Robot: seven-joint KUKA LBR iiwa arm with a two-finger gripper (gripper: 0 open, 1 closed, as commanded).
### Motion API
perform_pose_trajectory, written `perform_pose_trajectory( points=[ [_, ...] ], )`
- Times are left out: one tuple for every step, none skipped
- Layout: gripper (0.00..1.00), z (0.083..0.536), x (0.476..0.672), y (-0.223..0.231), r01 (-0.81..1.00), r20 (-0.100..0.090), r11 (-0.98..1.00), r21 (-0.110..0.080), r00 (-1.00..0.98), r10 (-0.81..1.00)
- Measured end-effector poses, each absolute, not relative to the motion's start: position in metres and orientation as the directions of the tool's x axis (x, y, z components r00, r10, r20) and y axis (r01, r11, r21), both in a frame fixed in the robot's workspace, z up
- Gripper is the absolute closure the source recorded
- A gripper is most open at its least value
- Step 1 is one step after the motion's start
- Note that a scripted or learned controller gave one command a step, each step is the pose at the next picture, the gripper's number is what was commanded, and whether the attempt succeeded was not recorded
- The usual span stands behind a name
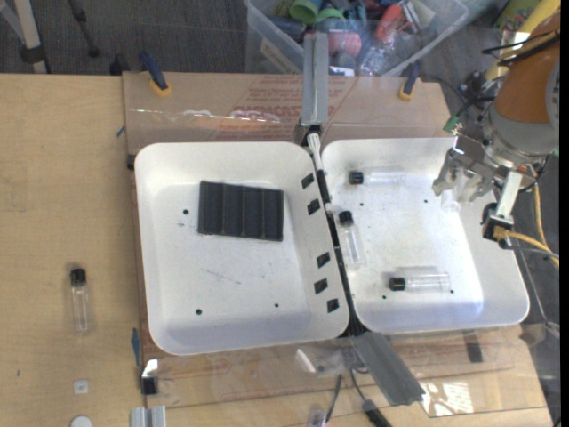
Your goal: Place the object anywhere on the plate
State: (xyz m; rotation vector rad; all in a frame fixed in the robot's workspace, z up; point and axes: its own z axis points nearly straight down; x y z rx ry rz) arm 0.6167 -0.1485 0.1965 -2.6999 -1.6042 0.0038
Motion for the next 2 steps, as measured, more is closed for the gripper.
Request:
perform_pose_trajectory(
  points=[
    [1.00,0.090,0.574,-0.140,0.702,0.004,-0.712,0.005,0.712,0.702],
    [1.00,0.090,0.538,-0.104,0.291,0.010,-0.957,0.005,0.957,0.291]
  ],
)
